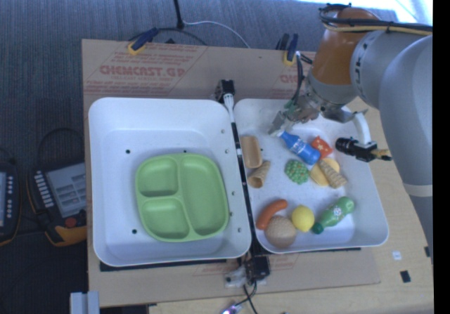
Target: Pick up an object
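The right bin holds several toy foods: a blue bottle, a small red-orange piece, a bumpy green ball, a yellow striped piece, a green bottle, a lemon, an orange-red sausage, a brown round piece, a tan roll and a cone. My gripper hangs over the bin's far part, just up and left of the blue bottle. Its fingers stand open with nothing between them.
The left bin contains a green divided plate. A raised divider separates the two bins. A black cable fitting pokes in at the right bin's right side. Clamps and cords lie along the bench's far edge.
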